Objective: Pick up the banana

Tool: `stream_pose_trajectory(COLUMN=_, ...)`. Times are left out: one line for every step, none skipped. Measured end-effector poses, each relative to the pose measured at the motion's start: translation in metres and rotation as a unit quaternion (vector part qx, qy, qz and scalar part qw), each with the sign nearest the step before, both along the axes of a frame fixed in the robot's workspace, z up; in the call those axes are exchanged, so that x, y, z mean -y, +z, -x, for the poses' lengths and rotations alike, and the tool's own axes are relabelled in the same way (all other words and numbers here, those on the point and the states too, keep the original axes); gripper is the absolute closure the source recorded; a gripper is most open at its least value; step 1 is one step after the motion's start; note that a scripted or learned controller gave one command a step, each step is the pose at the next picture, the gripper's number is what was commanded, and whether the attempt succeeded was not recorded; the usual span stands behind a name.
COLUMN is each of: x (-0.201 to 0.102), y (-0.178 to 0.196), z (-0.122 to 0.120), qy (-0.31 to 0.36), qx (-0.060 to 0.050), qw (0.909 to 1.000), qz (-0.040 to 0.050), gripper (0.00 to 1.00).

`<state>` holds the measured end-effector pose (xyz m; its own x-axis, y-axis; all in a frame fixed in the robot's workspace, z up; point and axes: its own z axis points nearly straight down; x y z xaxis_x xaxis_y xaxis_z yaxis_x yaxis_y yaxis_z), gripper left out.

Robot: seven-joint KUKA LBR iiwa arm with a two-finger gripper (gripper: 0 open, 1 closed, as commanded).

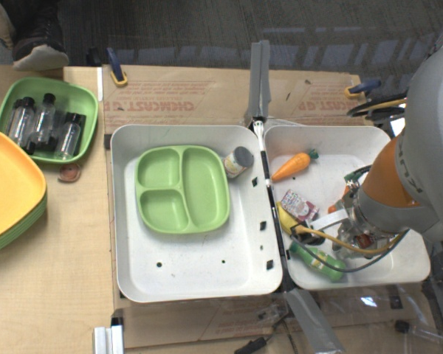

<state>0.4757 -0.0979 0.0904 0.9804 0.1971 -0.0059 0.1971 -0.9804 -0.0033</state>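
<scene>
Bench, lower right bin: banana soft, curved, bruisable; grip mid-body. Claw just beside, state unclear.

A single fixed camera looks down at a slant from above the bench, near enough that the two white bins span centre to right of frame, with floor along the top edge.
</scene>
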Motion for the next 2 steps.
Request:
stream_pose_trajectory(x=0.008, y=0.022, z=-0.001, qy=0.009, qx=0.001, qw=1.0000, qz=0.0006, gripper=1.00)
stream_pose_trajectory(x=0.006, y=0.001, z=0.000, qy=0.001, qx=0.000, qw=1.0000, qz=-0.0001, gripper=1.00)
